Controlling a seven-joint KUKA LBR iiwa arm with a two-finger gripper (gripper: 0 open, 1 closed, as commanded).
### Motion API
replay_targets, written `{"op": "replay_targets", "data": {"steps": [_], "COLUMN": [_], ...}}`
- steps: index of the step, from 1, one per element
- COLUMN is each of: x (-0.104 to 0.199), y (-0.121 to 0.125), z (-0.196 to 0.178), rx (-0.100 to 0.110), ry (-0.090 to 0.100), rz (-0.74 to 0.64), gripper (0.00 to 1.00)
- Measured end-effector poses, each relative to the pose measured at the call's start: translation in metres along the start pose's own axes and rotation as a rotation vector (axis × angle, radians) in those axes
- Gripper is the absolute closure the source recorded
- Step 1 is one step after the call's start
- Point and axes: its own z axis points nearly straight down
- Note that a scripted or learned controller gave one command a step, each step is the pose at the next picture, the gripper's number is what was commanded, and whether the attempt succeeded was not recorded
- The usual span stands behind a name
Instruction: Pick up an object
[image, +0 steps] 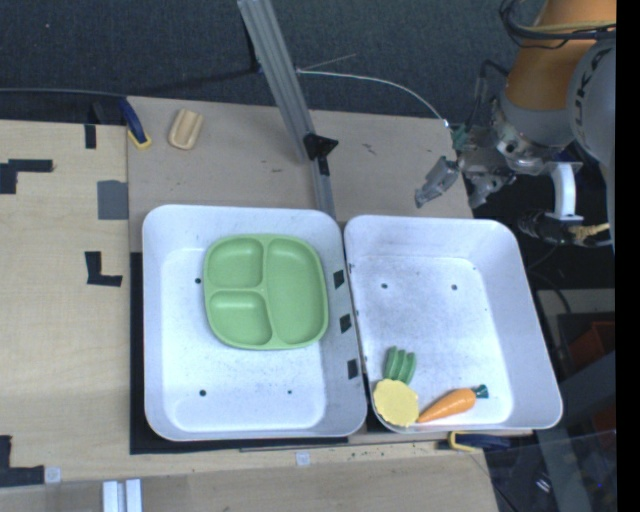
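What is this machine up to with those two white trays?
A robot arm is meant to pick something up. Its end effector hangs above the far edge of the right bin, holding nothing. A toy carrot, a yellow disc and a green piece sit in that bin's near corner. A green divided plate lies in the left bin.

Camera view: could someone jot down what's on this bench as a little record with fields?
left bin: green divided plate
right bin: toy carrot, yellow disc, small green piece, all at its near edge
claw: above the bench beyond the right bin, nothing seen in it
bench top: tan block at far left
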Motion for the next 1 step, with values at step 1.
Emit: {"op": "replay_targets", "data": {"steps": [1], "x": [-0.0001], "y": [0.0], "z": [0.0], "rx": [0.0], "ry": [0.0], "rz": [0.0], "gripper": [0.0]}}
